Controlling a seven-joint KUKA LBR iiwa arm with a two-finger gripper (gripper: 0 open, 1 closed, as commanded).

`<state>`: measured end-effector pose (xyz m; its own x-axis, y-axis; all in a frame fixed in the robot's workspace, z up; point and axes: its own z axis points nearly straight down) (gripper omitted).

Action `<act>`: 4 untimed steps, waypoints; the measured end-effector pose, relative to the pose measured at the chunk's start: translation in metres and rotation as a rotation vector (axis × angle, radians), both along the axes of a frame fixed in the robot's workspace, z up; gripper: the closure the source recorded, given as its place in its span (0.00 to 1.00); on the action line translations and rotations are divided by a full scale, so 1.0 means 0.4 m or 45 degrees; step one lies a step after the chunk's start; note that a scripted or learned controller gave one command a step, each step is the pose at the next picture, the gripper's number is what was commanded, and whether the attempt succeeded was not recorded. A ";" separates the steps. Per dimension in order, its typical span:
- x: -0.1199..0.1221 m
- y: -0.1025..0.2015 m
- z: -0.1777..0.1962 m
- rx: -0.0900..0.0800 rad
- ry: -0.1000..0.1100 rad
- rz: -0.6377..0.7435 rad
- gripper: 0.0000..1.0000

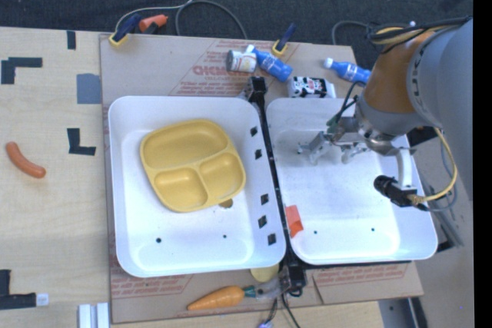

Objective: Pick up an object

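My gripper [332,150] hangs low over the back part of the right bin [346,230], its fingers spread open with nothing between them. The grey arm with its orange band [388,81] reaches in from the right. A yellow divided plate [192,164] lies in the left bin [131,234], well to the left of the gripper. A small brown thing [225,203] peeks out at the plate's front edge.
An orange carrot [217,297] lies on the board in front of the bins. A red sausage [25,160] rests on the table at far left. Blue and white bottles [261,61] [350,71] lie behind the bins. Clamps [138,25] and cables sit at the back.
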<state>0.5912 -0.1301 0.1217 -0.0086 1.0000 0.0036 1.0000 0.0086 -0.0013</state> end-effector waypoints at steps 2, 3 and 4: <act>0.152 0.072 -0.090 -0.007 -0.008 -0.007 0.00; 0.195 0.088 -0.091 -0.006 -0.003 -0.009 0.00; 0.195 0.088 -0.065 -0.009 -0.005 -0.007 1.00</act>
<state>0.6690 -0.0951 0.0957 -0.0028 1.0000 -0.0035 1.0000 0.0028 0.0026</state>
